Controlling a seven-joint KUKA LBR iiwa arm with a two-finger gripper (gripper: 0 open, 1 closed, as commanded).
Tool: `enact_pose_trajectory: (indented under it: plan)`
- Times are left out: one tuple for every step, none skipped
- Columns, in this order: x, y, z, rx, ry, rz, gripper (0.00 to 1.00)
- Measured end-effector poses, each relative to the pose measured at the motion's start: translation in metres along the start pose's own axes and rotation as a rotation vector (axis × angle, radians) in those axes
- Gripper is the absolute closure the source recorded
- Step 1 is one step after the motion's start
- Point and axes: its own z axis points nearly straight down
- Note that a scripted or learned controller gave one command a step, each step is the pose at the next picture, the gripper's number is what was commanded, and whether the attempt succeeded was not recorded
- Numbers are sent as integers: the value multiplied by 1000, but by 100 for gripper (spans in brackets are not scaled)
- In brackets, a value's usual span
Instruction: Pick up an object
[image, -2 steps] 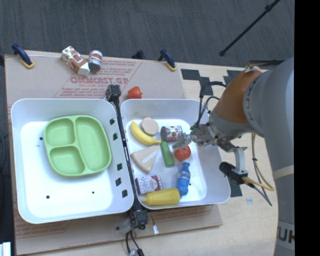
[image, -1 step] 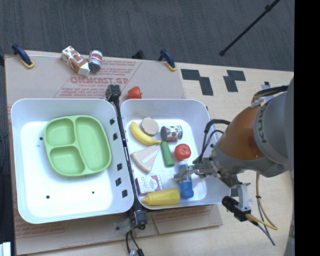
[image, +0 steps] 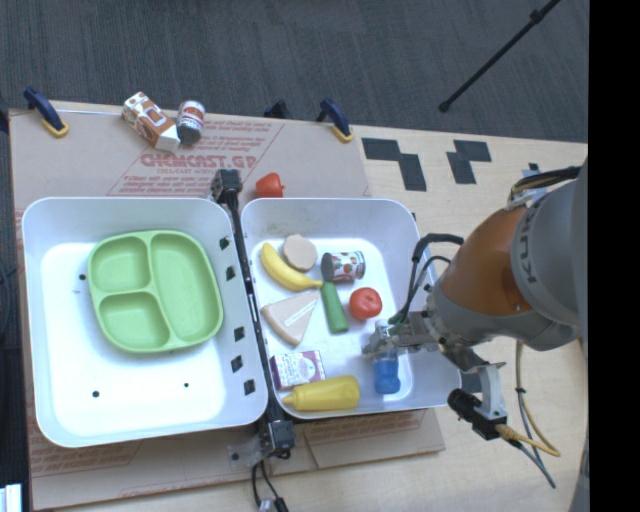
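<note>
My grey arm with its orange band (image: 500, 275) reaches over the right white bin (image: 405, 225); my gripper (image: 385, 345) hangs above a small blue bottle (image: 387, 378). I cannot tell its fingers' state.

Right bin (image: 400, 215) crowded — banana (image: 285, 268), tomato (image: 366, 301), blue bottle (image: 387, 376); left bin's floor (image: 140, 390) lies open.

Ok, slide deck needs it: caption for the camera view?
Pincer poised above a blue object in the right bin of toy food.
</note>
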Motion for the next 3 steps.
enact_pose_trajectory:
  plan:
    - [-1, 110, -61, -7, -3, 5, 100]
    - [84, 65, -54, -1, -1, 4, 100]
    - [161, 72, -106, -5, -1, 5, 100]
